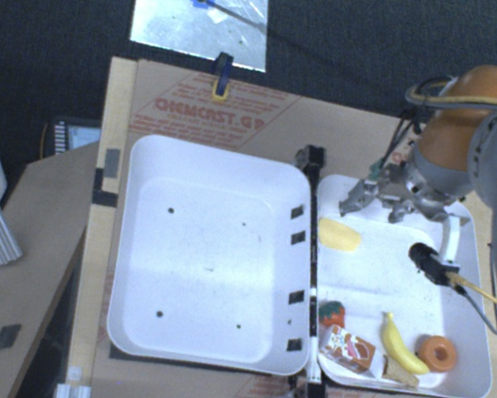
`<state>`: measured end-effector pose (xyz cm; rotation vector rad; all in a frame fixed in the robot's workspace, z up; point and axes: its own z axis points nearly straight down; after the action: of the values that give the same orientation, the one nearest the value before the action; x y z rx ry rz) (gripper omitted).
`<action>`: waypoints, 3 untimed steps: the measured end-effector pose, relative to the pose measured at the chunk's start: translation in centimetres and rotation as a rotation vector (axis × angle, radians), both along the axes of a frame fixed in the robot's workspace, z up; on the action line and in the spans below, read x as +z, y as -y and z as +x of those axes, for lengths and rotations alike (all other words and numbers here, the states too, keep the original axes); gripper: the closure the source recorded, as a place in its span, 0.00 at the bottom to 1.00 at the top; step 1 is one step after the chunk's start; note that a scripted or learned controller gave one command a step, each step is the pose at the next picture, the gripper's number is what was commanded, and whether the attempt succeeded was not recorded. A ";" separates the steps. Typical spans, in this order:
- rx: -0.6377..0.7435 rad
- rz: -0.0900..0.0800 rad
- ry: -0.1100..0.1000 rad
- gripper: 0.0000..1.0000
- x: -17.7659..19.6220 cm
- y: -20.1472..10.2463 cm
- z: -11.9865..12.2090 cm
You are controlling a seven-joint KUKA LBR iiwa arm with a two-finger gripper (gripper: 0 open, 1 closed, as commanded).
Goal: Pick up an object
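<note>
So far nothing is lifted: the hand (379, 203) hovers spread and empty in the right bin's (477, 362) upper part, above the yellow block (339, 235).

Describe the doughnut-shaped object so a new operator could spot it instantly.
Look in the right bin, at its near right corner. The orange ring lies there just right of the banana. It is the only round thing with a hole through its middle, darker and redder than the pale yellow piece near the bin's far left side.
</note>
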<state>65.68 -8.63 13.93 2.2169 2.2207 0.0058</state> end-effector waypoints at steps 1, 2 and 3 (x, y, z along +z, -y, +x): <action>0.007 0.001 0.002 0.00 4.9 -5.0 0.5; 0.007 0.001 -0.002 0.00 4.6 -9.9 1.3; 0.005 0.000 -0.006 0.00 4.5 -11.8 -1.2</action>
<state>64.46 3.13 18.43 2.2140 2.2297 0.0000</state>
